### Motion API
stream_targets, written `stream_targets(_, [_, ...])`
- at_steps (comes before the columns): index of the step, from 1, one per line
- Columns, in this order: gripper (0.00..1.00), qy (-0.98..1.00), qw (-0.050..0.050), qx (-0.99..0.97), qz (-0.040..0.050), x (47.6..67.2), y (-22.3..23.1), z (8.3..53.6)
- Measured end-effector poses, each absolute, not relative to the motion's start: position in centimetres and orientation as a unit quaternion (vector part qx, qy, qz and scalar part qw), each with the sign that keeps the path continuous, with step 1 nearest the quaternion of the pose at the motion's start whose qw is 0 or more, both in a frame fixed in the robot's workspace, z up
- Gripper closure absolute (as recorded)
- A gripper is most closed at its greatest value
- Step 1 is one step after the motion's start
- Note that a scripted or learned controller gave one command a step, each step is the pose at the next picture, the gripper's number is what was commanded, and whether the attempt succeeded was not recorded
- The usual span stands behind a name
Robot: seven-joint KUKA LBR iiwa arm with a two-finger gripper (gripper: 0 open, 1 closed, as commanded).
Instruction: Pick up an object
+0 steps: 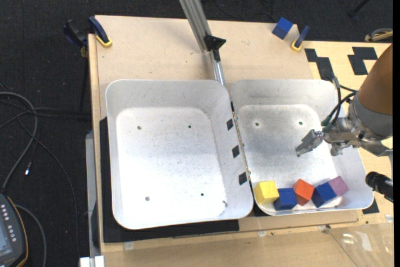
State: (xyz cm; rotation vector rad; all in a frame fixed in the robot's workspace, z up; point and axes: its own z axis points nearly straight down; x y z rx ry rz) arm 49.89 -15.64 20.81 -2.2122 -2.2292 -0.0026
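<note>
Blocks (303, 192) along right bin's (275, 100) near edge; hand (306, 144) just above, state unclear.

Grey arm reaching leftward, tool (307, 143) low

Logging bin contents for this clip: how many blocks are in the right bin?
5, in a row along its near edge: yellow block, blue block, orange block, second blue block, purple block. None looks hidden.

Arm (378, 94) cut off at right edge
</note>
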Motion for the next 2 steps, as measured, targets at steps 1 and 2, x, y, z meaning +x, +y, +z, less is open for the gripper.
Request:
stream_targets(1, [0.00, -0.706, -0.003, -0.708, 0.0000, 48.9, -19.9, 24.1])
stream_targets(2, [0.00, -0.708, 0.003, -0.707, 0.0013, 49.9, -18.6, 17.2])
